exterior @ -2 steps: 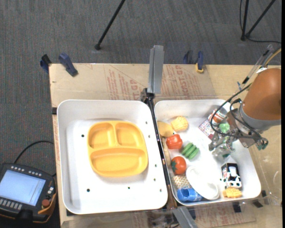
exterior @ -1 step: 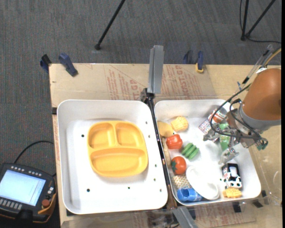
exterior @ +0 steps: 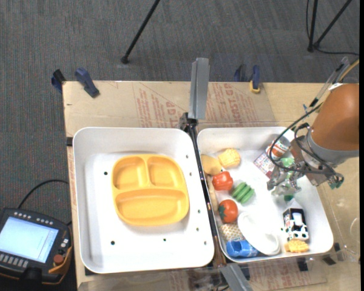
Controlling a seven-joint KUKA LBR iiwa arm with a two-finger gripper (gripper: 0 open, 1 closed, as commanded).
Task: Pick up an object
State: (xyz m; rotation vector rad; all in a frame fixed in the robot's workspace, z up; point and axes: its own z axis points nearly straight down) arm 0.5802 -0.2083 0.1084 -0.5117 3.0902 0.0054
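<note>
The pick looks barely begun: the gripper (exterior: 285, 183) hangs low inside the right bin (exterior: 323, 220), and whether its jaws are apart or together cannot be told. Nothing is seen between them. Candidates all lie in that bin, left of or below the gripper: a green pepper (exterior: 243, 192), tomato (exterior: 227, 210), white dish (exterior: 258, 233) (and a cow-patterned carton (exterior: 295, 222)). Grasping and lifting remain.

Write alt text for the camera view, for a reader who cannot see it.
A grey robot arm's hand hangs over the right white bin, which holds toy food: a red pepper, a tomato, a green vegetable and a white plate. The left white bin holds a yellow divided tray.
</note>
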